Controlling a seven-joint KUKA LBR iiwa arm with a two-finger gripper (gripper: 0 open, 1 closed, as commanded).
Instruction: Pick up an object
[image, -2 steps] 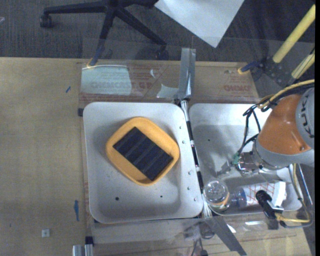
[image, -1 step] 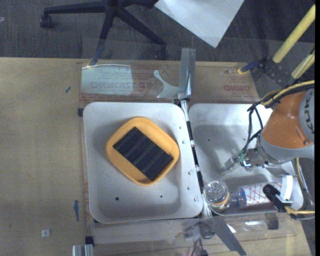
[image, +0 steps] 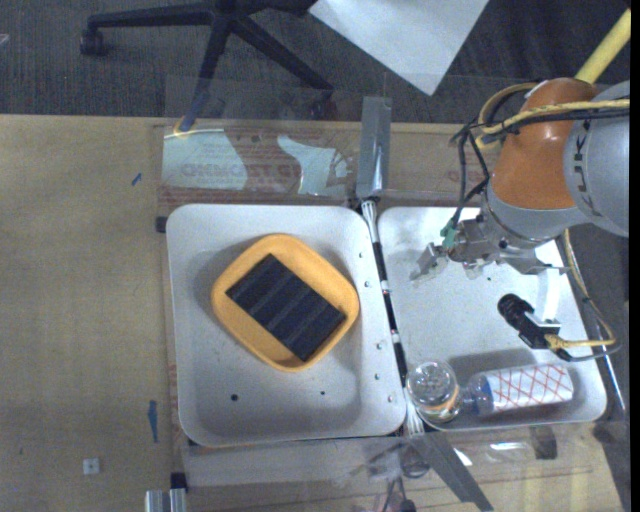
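Grey pincer (image: 430, 262) | over bare floor of right-hand bin (image: 455, 330) | bottle (image: 500, 390) well apart

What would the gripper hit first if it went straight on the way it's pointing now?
The gripper would likely meet the bare floor of the right bin first, near its left wall; the bottle lies off that line. Depth is hard to judge.

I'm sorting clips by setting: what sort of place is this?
Probably a robotics lab: a robot arm hangs over the right bin, which sits beside the left bin on a wooden bench. A wheeled office chair base stands on carpet behind.
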